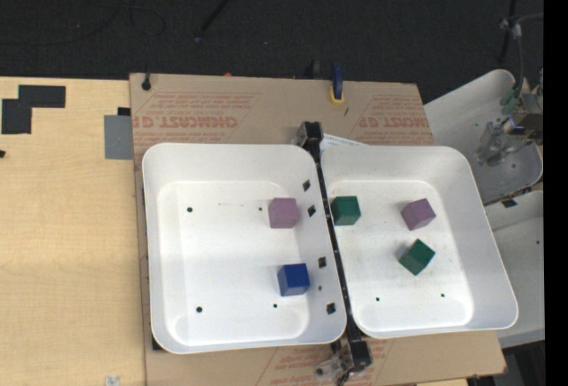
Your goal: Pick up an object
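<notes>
Five small blocks lie in the two white bins, any one of them a candidate for picking. The left bin (169, 198) holds two: one purple block (283, 212) toward its upper right and one blue block (293, 279) lower down, near the bin's right wall, the two well apart from each other. The right bin (484, 224) holds three: one green block (345, 210) close to its left wall, a second purple block (418, 214) to the right of it, and a second, darker green block (416, 256) just below that purple one, turned at an angle. So the count is two purple, two green, one blue, and none of them touches another. The bins sit side by side, joined along their shared edge by a row of small black clips, on a sheet of printed cardboard (231, 114) over a pale wooden bench (62, 233). At the far right edge, beside a pale curved panel, stands some metallic hardware (506, 131) that may be part of the arm, but it is too small and cluttered to say, and the state of the jaws cannot be told from here.
</notes>
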`<state>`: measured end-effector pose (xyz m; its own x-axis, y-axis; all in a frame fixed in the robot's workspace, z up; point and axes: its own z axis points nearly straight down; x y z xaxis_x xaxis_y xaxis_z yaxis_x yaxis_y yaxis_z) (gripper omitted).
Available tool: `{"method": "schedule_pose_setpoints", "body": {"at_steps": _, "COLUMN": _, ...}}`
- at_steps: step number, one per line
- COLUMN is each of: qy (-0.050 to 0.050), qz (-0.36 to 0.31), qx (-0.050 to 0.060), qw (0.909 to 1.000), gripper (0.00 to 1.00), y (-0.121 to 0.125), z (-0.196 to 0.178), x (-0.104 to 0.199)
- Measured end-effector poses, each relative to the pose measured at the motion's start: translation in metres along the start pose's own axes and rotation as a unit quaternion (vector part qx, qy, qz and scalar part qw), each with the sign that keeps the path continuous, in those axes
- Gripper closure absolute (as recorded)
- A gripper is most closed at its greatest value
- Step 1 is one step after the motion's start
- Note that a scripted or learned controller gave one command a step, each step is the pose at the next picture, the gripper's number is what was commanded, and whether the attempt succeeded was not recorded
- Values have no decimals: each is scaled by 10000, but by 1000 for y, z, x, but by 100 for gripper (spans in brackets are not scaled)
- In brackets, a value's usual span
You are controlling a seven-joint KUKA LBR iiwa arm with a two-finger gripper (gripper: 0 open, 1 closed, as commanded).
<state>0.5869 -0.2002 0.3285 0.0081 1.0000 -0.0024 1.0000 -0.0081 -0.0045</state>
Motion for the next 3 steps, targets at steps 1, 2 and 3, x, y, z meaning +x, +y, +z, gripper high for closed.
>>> {"method": "schedule_pose_setpoints", "body": {"at_steps": 1, "qy": 12, "qz": -21, "qx": -16, "qw": 10000, "gripper": 100, "y": -87, "z": -34, "x": -16}}
{"method": "schedule_pose_setpoints", "body": {"at_steps": 2, "qy": 6, "qz": -43, "qx": -33, "qw": 10000, "gripper": 100, "y": -69, "z": -65, "x": -15}}
{"method": "schedule_pose_setpoints", "body": {"at_steps": 3, "qy": 8, "qz": -45, "qx": -29, "qw": 10000, "gripper": 100, "y": -52, "z": -99, "x": -15}}
